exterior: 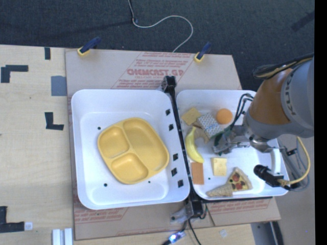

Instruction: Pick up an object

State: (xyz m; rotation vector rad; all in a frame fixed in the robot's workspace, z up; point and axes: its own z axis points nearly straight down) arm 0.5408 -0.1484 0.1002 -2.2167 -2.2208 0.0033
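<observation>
In the right bin (240,97) lie several toy foods: a banana (193,148), an orange ball (224,116), a yellow cheese square (219,166), an orange slab (197,173), a pizza slice (239,179), a tan wedge (220,191), a pale yellow piece (190,116) and a blue-grey patterned piece (208,121). My gripper (220,144) is low in the middle of this bin, just above the cheese square and right of the banana. The arm's wrist covers its fingers.
The left bin (84,152) holds a yellow three-compartment plate (133,149). A black divider with clips runs between the bins. The grey and orange arm (278,108) covers the right bin's right side. Cables hang at the right edge.
</observation>
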